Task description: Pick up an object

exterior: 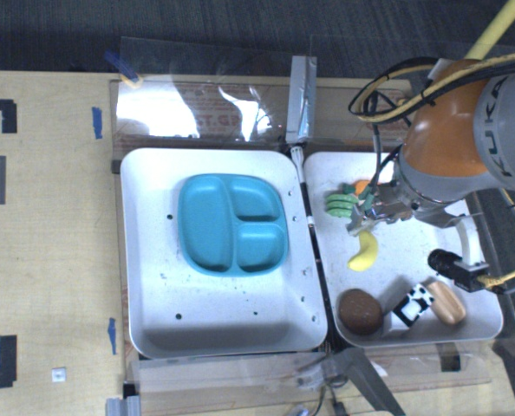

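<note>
While the left bin (145, 258) holds a blue divided plate (233, 224), the right bin (331, 258) carries a green item (341, 202), a yellow banana (364, 252), a brown ball (360, 311), a black-and-white block (413, 306) and a tan piece (447, 302). Above the banana hangs the claw (368, 217); how wide it stands I cannot tell.

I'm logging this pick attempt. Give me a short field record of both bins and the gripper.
left bin: blue divided plate
right bin: green ridged item, orange piece, yellow banana-shaped item, brown round item, black-and-white block, tan piece
gripper: low over the green ridged item and yellow banana-shaped item
grasp: none visible
</note>
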### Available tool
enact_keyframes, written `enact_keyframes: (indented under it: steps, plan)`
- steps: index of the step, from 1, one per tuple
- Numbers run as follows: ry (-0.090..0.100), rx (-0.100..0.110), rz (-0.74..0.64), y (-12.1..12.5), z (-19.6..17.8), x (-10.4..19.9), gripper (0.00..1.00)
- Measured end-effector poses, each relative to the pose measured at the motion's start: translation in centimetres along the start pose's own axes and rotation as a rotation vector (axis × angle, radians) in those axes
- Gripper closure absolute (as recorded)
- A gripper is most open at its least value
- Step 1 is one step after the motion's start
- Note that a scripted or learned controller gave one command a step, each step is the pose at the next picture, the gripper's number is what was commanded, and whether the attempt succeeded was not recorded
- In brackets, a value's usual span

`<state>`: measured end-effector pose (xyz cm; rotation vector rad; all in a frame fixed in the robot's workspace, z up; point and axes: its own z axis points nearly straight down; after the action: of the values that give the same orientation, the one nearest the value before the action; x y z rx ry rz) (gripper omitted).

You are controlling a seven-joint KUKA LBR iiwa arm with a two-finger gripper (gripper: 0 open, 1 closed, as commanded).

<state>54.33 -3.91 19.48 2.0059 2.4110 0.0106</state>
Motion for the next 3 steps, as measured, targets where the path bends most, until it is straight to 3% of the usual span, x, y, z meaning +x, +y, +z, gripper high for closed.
enact_keyframes:
  steps: [1,2,3]
  plan:
    - [-0.003,0.002,-0.131,1.4,-8.1,-3.8,1.0]
    - [-0.002,0.007,-0.119,3.3,-5.9,-8.8,1.0]
    - [-0.006,0.001,-0.122,3.5,-7.1,-8.8,1.0]
